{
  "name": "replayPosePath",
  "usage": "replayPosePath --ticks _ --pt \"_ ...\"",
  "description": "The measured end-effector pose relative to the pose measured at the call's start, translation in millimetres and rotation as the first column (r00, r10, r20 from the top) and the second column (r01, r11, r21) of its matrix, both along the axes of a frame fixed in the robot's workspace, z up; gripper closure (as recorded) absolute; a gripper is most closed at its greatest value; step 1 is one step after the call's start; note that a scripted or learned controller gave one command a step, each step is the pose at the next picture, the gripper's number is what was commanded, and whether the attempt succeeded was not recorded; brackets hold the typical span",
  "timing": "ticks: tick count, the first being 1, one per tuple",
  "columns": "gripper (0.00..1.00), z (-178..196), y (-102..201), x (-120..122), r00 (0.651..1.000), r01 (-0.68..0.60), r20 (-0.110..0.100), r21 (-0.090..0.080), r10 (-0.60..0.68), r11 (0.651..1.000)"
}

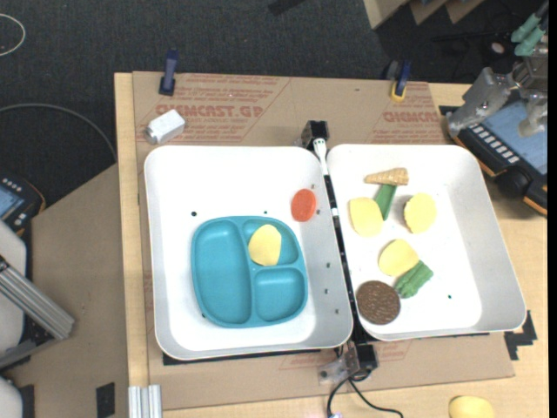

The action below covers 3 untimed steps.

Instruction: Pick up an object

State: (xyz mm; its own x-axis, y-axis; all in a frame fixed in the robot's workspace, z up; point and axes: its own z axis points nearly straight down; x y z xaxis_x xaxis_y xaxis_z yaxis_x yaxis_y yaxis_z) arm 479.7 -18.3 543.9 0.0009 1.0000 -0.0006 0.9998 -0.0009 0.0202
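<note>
Pre-grasp: gripper [529,37] at far right, finger state unreadable. Next: descend on a right-bin [487,233] item, e.g. cookie [379,302].

Two white bins [165,233] sit on brown cardboard [261,103] printed with faded red lettering. A teal tray [226,281] carries a pale yellow piece [265,245]; an orange-red disc [304,205] lies by it. In the other bin: three yellow pieces [366,217], two green ones [414,279], a tan cone [387,178], a speckled brown disc [379,302]. Blue clamps [169,72] grip the cardboard.
</note>
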Motion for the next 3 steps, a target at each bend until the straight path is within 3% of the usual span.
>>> replayPosePath --ticks 1,2,3 --pt "0.00 -313.5 36.4 -3.1 0.999 -0.001 -0.039 0.001 0.001 1.000" --pt "1.00 -294.6 35.6 0.8 1.000 0.002 -0.017 0.001 -0.002 1.000" --pt "1.00 -157.2 -7.9 1.2 1.000 0.003 -0.002 -0.001 -0.003 1.000"
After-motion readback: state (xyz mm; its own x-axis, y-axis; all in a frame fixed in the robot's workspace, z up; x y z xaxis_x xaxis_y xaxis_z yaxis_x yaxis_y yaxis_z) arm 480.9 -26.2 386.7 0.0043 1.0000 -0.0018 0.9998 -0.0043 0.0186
